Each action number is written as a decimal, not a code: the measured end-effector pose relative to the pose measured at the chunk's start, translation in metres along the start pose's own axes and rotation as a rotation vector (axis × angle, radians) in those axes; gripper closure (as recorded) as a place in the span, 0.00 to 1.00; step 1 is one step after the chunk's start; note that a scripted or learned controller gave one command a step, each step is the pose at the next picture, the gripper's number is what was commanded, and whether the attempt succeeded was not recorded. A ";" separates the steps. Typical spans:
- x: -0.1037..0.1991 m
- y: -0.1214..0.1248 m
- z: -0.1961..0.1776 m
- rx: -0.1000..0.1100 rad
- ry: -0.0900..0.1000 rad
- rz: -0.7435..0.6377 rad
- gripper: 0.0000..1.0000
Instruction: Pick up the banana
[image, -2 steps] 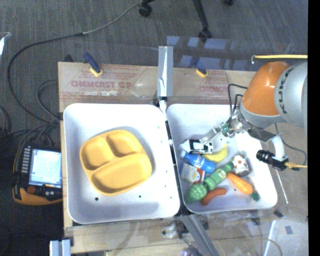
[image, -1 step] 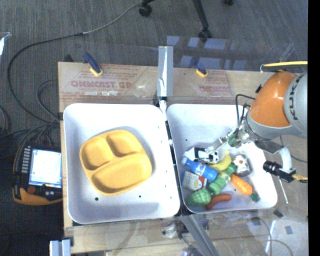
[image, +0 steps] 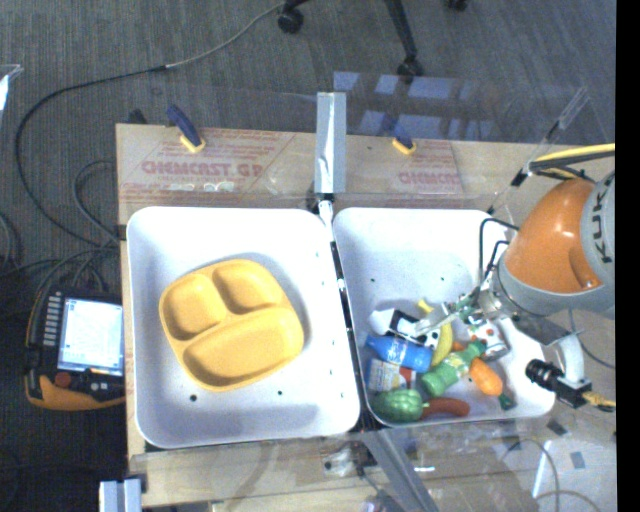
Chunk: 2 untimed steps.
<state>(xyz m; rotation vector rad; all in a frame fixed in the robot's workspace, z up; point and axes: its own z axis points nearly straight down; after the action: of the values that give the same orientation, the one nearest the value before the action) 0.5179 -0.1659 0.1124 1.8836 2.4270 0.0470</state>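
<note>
The banana (image: 443, 343) is a yellow piece lying in the pile of toy food in the right bin (image: 400, 250), partly covered by the things around it. My gripper (image: 468, 312) reaches in from the right, below the arm's orange band (image: 555, 245), and hangs just above and right of the banana, close over the pile. Nothing can be seen held in it.
Around the banana lie a blue can (image: 398, 352), a green bottle (image: 446, 376), an orange carrot (image: 486, 377), a red chili (image: 447, 407) and a green vegetable (image: 400, 404). The left bin (image: 160, 240) holds a yellow divided plate (image: 233, 322).
</note>
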 end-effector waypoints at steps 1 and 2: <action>-0.003 0.054 0.026 0.052 0.026 -0.002 0.00; -0.004 0.055 0.016 0.050 0.026 -0.001 1.00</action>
<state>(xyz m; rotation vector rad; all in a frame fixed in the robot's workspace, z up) 0.5732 -0.1563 0.1005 1.9145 2.4682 0.0108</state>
